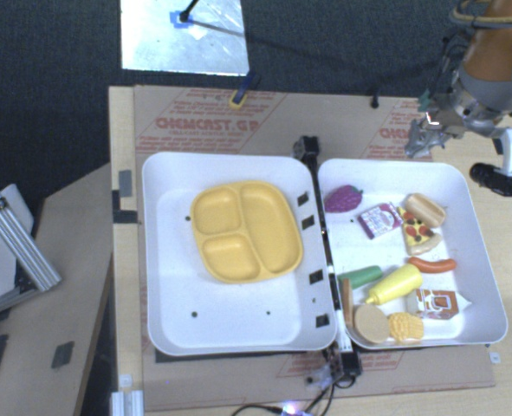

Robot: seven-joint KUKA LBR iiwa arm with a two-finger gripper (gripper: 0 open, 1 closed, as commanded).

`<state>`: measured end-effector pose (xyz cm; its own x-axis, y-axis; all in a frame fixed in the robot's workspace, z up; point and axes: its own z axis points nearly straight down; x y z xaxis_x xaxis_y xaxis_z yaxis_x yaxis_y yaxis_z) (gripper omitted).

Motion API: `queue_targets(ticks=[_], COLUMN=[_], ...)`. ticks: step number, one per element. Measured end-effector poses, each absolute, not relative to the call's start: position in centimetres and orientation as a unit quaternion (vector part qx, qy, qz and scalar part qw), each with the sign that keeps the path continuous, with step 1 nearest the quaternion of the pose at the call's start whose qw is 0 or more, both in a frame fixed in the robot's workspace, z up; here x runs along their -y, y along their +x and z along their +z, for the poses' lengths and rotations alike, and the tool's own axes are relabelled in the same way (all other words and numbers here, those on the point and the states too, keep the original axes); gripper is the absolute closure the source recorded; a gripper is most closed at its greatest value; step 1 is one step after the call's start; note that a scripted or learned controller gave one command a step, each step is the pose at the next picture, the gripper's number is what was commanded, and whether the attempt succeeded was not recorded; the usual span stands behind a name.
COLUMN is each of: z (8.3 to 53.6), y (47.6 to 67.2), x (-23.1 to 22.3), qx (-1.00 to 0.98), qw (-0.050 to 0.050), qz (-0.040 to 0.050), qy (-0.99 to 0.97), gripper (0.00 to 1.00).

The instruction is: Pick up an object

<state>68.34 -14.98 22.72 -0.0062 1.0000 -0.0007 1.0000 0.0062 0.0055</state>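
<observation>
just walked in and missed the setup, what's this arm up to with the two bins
A grey arm with an orange band reaches in from the right, its gripper poised above the far edge of the right bin. It holds nothing. That bin carries toy food: a purple piece, a hot dog, a pizza slice, a yellow bottle and more. The left bin holds a yellow divided plate. Nothing has been picked yet.

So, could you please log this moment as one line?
gripper: above right bin's far edge | holding: nothing seen | yellow tray: left bin
</observation>
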Motion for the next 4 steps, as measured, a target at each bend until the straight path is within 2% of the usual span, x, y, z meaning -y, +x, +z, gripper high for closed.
queue_targets(ticks=[2,3,4], z=[23.0,23.2,23.1], y=[61.7,57.6,57.2], x=[7.9,4.4,3.8], qx=[-0.709,-0.710,-0.709], qw=[-0.001,-0.001,-0.001], qz=[-0.0003,-0.0004,0.0002], qy=[0.705,0.705,0.705], gripper=[1.00,1.00,1.00])
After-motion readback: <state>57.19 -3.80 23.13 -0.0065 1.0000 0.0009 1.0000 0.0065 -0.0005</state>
